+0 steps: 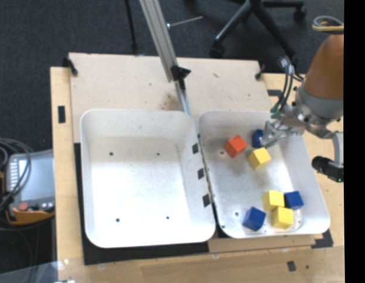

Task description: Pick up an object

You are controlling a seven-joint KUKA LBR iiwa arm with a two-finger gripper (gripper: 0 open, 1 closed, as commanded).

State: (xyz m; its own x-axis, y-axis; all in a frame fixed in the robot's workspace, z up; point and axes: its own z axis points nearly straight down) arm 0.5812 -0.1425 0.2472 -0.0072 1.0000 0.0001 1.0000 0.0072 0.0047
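The wooden table (pixel 63 158) carried two shallow white bins side by side. The left bin (pixel 91 175) and the right bin (pixel 312 187) touched along their inner edges. The grey arm (pixel 324 81) with its orange band reached over the right bin from the right. Its tool (pixel 269 132) hung low at the bin's far part, just beside a partly hidden blue cube (pixel 257 138); I could not tell its state. An orange cube (pixel 234 146) and a yellow cube (pixel 259 157) lay near. At the near edge lay two yellow cubes (pixel 278 208) and two blue cubes (pixel 253 218).
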